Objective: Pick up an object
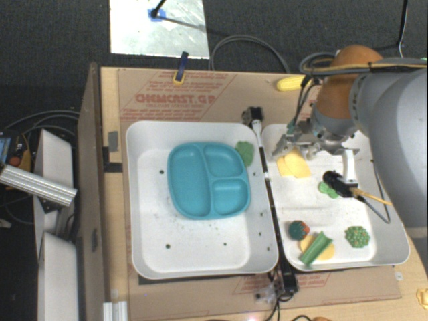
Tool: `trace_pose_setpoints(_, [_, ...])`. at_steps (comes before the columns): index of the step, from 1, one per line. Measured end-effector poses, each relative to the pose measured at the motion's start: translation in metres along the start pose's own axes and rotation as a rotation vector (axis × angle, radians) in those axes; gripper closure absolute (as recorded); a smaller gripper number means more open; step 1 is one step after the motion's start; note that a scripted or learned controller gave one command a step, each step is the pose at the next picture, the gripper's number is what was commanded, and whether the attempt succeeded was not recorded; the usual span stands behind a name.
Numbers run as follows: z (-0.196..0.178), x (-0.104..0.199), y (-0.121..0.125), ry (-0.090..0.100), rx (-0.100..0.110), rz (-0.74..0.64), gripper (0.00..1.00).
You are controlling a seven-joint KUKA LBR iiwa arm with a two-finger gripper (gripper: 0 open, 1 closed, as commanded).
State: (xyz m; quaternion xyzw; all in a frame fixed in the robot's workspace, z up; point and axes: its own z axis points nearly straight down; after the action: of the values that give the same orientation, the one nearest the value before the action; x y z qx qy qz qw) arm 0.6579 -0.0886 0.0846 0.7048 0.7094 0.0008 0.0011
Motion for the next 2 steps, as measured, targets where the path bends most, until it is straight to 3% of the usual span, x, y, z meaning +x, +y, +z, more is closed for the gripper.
trace_pose_setpoints(1, [-0.0121,-0.0011,0.0011,0.000,-0.004,-0.001,1.00])
trace_pose_setpoints(2, [-0.0116,-0.0012,0.0009,-0.001,-0.003,-0.001,0.00])
